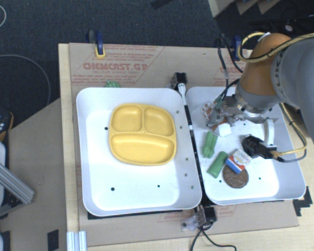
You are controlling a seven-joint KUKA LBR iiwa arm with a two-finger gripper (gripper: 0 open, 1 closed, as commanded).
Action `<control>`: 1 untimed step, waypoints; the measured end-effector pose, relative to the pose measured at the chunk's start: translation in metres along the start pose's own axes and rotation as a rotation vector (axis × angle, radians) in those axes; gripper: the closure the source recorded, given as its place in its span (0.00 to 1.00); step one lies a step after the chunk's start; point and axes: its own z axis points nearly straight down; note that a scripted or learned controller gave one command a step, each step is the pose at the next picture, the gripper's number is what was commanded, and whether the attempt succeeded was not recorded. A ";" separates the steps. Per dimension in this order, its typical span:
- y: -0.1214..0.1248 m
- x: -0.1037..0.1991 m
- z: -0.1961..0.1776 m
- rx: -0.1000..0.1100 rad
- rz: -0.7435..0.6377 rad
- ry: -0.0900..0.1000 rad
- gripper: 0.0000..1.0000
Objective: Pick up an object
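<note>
1. Nearest the camera, a brown disc (235, 177) is being carried by the right bin (282, 190), close to the middle of its near edge.
2. A small red, white and blue item (235, 162) is being rested against the disc's far rim.
3. The lower green block (217, 164) is being shown just left of that item, with its long axis slanting from near-left to far-right.
4. The upper green block (209, 144) is being shown just beyond it, close to the bin's left edge. Its long axis is running almost near to far, with the far end tipped slightly right.
5. The gripper (219, 115) is being held over the far-left part of the right bin, just beyond the upper green block. Whether it is apart or together cannot be told.
6. The bin's far-right corner is being covered by the arm (261, 77).
7. A yellow divided plate (143, 134) is being carried in the far half of the left bin (141, 187), well apart from both blocks.
</note>
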 end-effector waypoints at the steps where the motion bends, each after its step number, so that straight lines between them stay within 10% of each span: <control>1: 0.009 0.074 -0.094 -0.005 -0.009 0.006 1.00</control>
